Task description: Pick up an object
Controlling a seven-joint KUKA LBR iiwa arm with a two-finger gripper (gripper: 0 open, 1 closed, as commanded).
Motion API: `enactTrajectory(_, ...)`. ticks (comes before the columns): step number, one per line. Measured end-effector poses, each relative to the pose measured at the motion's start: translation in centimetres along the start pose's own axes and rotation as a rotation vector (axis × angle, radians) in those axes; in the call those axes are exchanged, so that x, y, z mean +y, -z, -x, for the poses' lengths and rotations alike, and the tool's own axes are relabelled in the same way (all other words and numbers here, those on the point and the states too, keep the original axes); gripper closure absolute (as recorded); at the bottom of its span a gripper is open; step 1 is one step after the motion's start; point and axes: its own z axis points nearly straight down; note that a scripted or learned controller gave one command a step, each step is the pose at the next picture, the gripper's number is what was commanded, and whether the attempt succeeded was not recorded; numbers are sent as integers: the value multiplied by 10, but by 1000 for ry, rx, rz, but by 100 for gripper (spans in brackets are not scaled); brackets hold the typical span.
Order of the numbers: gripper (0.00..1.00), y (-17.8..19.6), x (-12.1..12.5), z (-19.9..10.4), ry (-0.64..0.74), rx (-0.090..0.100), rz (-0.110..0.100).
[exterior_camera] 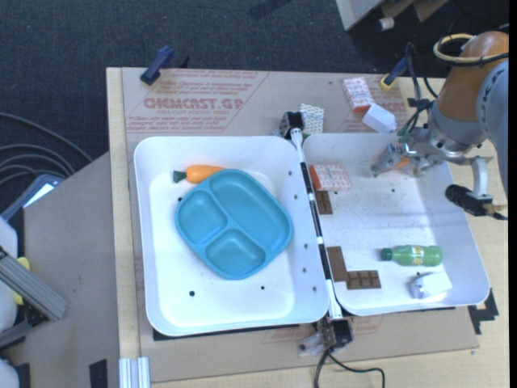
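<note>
The little green bottle (412, 255) lies on its side in the right bin (452, 217), well apart from the claw (393, 157), whose grip I cannot tell; it looks light, smooth and rolly, so grab its middle

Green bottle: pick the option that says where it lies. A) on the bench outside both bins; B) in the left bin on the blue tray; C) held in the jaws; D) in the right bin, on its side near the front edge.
D: the green bottle lies on its side on the floor of the right bin, near its front, beside a chocolate bar and well apart from the gripper.
</note>
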Motion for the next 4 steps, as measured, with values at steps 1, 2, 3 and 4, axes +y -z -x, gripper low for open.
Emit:
enactTrajectory(1,0,25,4,14,2,3,2)
enactTrajectory(2,0,0,-23,-42,1,3,-1)
enactTrajectory(3,100,10,-22,-41,2,2,1)
enactTrajectory(4,100,100,-112,-115,2,3,-1)
